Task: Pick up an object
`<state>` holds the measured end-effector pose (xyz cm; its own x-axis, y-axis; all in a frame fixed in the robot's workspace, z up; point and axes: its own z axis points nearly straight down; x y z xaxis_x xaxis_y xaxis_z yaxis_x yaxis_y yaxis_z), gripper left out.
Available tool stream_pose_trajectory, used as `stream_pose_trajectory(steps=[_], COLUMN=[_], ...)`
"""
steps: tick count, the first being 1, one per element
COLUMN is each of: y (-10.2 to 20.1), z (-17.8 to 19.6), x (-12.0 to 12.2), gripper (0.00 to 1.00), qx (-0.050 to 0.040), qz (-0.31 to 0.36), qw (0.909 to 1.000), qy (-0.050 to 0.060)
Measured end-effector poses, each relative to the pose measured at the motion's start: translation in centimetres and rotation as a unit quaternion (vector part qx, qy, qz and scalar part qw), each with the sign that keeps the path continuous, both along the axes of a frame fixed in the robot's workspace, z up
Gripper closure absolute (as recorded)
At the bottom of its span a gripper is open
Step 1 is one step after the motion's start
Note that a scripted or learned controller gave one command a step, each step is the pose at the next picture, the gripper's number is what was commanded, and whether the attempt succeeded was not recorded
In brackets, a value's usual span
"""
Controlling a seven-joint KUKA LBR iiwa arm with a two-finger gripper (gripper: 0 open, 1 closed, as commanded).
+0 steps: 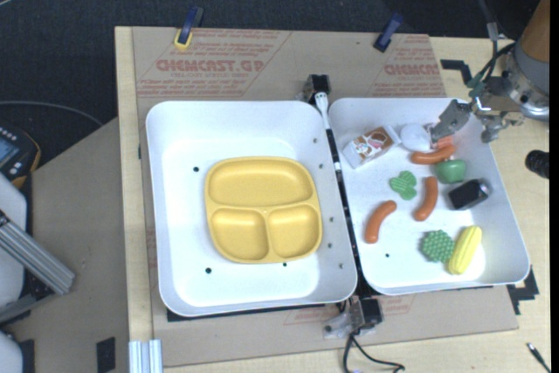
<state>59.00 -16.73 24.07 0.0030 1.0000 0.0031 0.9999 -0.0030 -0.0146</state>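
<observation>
Approach step, nothing lifted yet. Gripper (472, 120) poised over the far right corner of the right bin (393, 262), reaching in from the right, fingers (453, 114) spread apart with nothing between them.

Plenty to choose from, all in that right bin:
- Just below and nearest the spread fingers, an orange sausage (434, 155) lying across, touching or nearly touching a green pepper (451, 171) on its near side.
- Beside those, a white round piece (412, 135) and a wrapped snack (369, 144) toward the middle wall.
- Further toward the near edge, a black block (467, 193), a green leafy piece (403, 184), and two more sausages (425, 198) (379, 221) lying at a slant.
- At the near right corner, broccoli (436, 245) pressed against a corn cob (465, 249).

Over in the left bin (175, 188), just a yellow divided plate (262, 210), well apart from the arm and probably no target.

Likeliest pick, judging by position: the orange sausage by the pepper. Calls next for a straight descent with the fingers straddling the sausage across its narrow width — not along its length — then a firm close before any lift. Worth minding the pepper crowding one side; could block a finger or get nudged and roll the sausage away. Also close to the bin's far wall, so little room for error on that side.
</observation>
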Motion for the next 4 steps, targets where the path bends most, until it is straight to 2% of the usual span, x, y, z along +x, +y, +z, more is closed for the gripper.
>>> stream_pose_trajectory(steps=[1, 3, 4], y=[0.0, -0.4, -0.2], z=[0.8, -8.1, -12.6], x=[0.2, 0.7, 1.2], gripper=[0.0, 0.0, 0.0], qx=[-0.0014, -0.0009, 0.0003], qz=[0.002, 0.001, 0.004], qw=[1.0, 1.0, 0.9999], qy=[-0.007, -0.005, -0.012])
